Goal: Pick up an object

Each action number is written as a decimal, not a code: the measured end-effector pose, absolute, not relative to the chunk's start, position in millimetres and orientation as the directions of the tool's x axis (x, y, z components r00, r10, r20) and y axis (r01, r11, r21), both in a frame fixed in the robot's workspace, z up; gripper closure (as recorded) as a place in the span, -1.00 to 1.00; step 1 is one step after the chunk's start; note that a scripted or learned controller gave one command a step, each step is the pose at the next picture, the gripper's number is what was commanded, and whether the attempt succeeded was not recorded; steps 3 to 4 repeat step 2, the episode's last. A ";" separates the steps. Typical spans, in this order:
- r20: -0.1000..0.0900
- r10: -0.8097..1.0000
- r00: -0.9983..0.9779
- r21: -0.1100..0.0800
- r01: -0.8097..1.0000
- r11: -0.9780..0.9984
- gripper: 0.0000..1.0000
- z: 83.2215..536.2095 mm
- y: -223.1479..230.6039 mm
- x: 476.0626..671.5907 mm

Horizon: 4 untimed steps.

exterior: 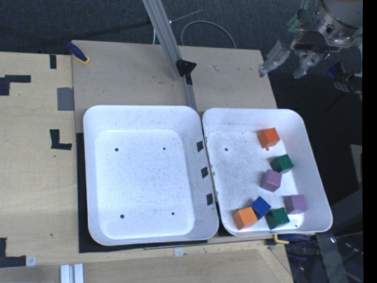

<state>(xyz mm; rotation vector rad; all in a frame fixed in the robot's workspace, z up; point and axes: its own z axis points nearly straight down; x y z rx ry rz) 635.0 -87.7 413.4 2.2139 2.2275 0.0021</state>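
Looking down over the desk (pixel 35 175) from the fixed camera, I am reading the scene from its near edge toward its far edge. Nearest to me, a yellow-tipped object (pixel 281 239) is poking out just below the right bin (pixel 315 175); I cannot tell what it is. Inside that bin, along its near wall, four blocks are lying close together: an orange cube (pixel 245 217), a blue cube (pixel 261 206) touching it, a dark green cube (pixel 277 217) just beside the blue one, and a purple cube (pixel 294 203) toward the bin's right side. Farther back, a second purple cube (pixel 271 180) is sitting just beside a second green cube (pixel 283 163), and beyond them a second orange cube (pixel 268 137) is lying apart, near the far wall. The left bin (pixel 94 158) is resting side by side with the right one, their inner rims touching, both on a black mat (pixel 81 199). Beyond the bins, a grey metal bar (pixel 164 28) is slanting across the desk, ending in a black bracket (pixel 186 68), with a thin wire loop (pixel 206 31) lying behind it. A blue and yellow item (pixel 76 50) is lying at the desk's far left corner. Farthest away, at upper right, I am seeing the tool (pixel 288 61) hanging beyond the right bin's far edge, well apart from every cube, its two fingers spread and gripping nothing.
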 end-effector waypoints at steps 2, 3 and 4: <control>0.001 1.000 -0.002 -0.013 1.000 0.002 -1.00 187.0 -10.4 511.3; 0.001 1.000 -0.002 -0.013 1.000 0.002 -1.00 187.0 -10.4 511.3; 0.001 1.000 -0.002 -0.013 1.000 0.002 -1.00 187.0 -10.4 511.3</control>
